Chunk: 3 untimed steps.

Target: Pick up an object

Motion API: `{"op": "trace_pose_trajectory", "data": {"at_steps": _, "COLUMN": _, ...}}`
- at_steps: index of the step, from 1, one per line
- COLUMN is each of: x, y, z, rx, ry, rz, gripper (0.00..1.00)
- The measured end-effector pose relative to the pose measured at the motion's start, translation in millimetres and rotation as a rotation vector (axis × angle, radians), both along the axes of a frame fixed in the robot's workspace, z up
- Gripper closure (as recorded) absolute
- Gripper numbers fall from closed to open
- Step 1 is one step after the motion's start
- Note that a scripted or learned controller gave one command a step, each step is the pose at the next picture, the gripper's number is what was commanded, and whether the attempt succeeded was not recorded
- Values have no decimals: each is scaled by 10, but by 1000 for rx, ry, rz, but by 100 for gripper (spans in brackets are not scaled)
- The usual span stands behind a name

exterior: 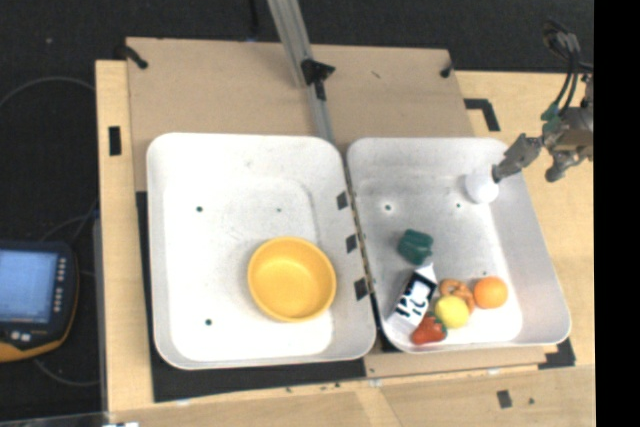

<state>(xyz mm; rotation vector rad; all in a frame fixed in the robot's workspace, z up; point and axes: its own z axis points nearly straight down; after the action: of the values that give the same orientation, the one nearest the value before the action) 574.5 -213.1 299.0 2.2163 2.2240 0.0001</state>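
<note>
My gripper [530, 167] hangs over the far right rim of the right bin [530, 245], open, with nothing between its fingers. One grey finger [510, 160] points down-left and ends right beside a small white round object [480, 187] on the bin floor. Lower in that bin lie a green block [415, 243], a black-and-white bottle [415, 295], an orange fruit [490, 293], a yellow fruit [452, 312], a partly hidden peach-coloured piece [455, 289] and a red fruit [428, 332], bunched at the near edge.
The left bin [200, 175] holds a yellow bowl [291, 278] near its front. A metal pole [290, 25] slants up from between the bins. A handheld screen [30, 300] lies off the bench at the left.
</note>
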Motion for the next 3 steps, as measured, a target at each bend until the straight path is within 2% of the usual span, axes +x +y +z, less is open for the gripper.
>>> {"op": "trace_pose_trajectory", "data": {"at_steps": 1, "x": 0, "y": -1, "z": 0, "rx": 0, "ry": 0, "rz": 0, "gripper": 0}}
{"op": "trace_pose_trajectory", "data": {"at_steps": 2, "x": -17, "y": 46, "z": -616, "rx": 0, "ry": 6, "rz": -3, "gripper": 0}}
{"op": "trace_pose_trajectory", "data": {"at_steps": 3, "x": -59, "y": -4, "z": -1052, "rx": 0, "ry": 5, "rz": -4, "gripper": 0}}
